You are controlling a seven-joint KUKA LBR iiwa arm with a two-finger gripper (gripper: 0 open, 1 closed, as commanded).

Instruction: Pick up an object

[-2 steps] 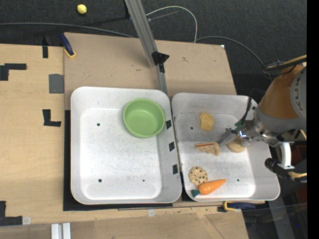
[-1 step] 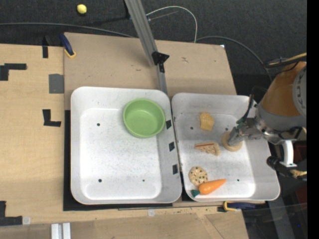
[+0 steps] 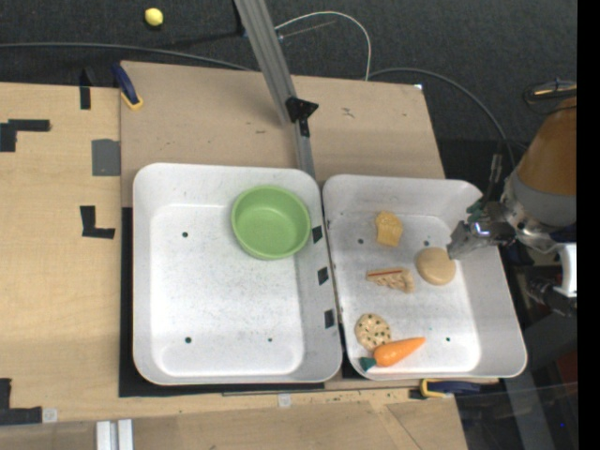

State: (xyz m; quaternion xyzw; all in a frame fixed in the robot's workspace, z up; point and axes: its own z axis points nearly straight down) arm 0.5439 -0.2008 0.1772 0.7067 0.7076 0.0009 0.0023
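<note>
- In the right bin (image 3: 487,340), five small things lie loose: a tan round bun (image 3: 436,266) near its right wall, a yellow chunk (image 3: 389,229) up and left of the bun, a flat cracker piece (image 3: 391,277) just left of the bun, a speckled cookie (image 3: 373,329) below and left of the bun, and an orange carrot (image 3: 398,350) touching the cookie's lower edge.
- The left bin (image 3: 164,279), well left of the bun, holds one green bowl (image 3: 271,221), upright, in its upper right corner.
- The tool (image 3: 466,239) sits just above and right of the bun, at the right bin's right wall; whether it is apart or together cannot be told, and nothing shows clamped in it.
- Open floor in the right bin lies below and right of the bun; the carrot and cookie lie close to the near wall.
- Most of the left bin's floor is bare below the bowl.
- The two bins touch along their shared edge, left of the bun, on the bench (image 3: 56,251).
</note>
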